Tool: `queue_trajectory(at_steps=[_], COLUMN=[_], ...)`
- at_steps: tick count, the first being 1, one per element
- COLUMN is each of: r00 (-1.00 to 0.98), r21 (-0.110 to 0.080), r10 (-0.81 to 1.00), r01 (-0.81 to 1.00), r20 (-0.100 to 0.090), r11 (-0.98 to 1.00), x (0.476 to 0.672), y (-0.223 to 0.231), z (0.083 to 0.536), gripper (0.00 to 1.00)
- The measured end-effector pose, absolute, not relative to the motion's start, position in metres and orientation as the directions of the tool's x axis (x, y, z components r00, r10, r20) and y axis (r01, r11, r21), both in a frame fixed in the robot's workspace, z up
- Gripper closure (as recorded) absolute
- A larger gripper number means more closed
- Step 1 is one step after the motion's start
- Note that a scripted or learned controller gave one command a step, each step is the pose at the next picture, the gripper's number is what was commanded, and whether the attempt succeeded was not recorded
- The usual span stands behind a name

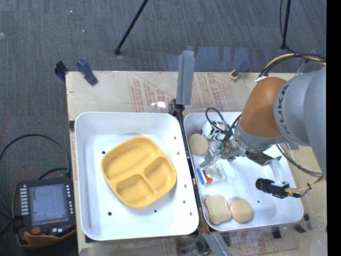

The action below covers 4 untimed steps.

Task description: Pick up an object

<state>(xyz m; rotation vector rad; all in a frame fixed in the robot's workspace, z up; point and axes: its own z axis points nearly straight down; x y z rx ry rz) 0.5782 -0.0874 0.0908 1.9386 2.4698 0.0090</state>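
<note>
In the right bin (pixel 285 209), the gripper (pixel 213 156) reaches down at the left side, just above a small white carton with red and blue print (pixel 212 174). A tan bread roll (pixel 197 144) lies just left of the gripper. A white cup-like object (pixel 212 128) sits behind it, partly hidden by cables. Near the bin's front edge lie a toast slice (pixel 217 209) and a round bun (pixel 241 210). The grey arm with its orange band (pixel 264 113) covers the bin's back right.
The left bin (pixel 88 217) holds a yellow divided plate (pixel 138 170). A grey post (pixel 185 81) stands behind the seam between the bins. A teach pendant (pixel 45 204) lies on the floor at left. A black part (pixel 272 186) hangs off the arm over the right bin.
</note>
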Motion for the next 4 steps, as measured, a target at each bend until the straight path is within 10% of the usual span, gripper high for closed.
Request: queue_trajectory(at_steps=[1, 2, 3, 4], r00=[-0.257, -0.247, -0.248, -0.214], r21=[0.010, 0.010, 0.009, 0.009], r10=[0.967, 0.969, 0.969, 0.977], r01=[0.966, 0.969, 0.969, 0.977], r20=[0.001, 0.001, 0.001, -0.003], r11=[0.257, 0.247, 0.248, 0.215], x=[0.538, 0.540, 0.539, 0.628], y=[-0.084, -0.087, -0.087, -0.093], z=[0.091, 0.099, 0.098, 0.092], gripper=[0.00, 1.00, 0.00, 0.00])
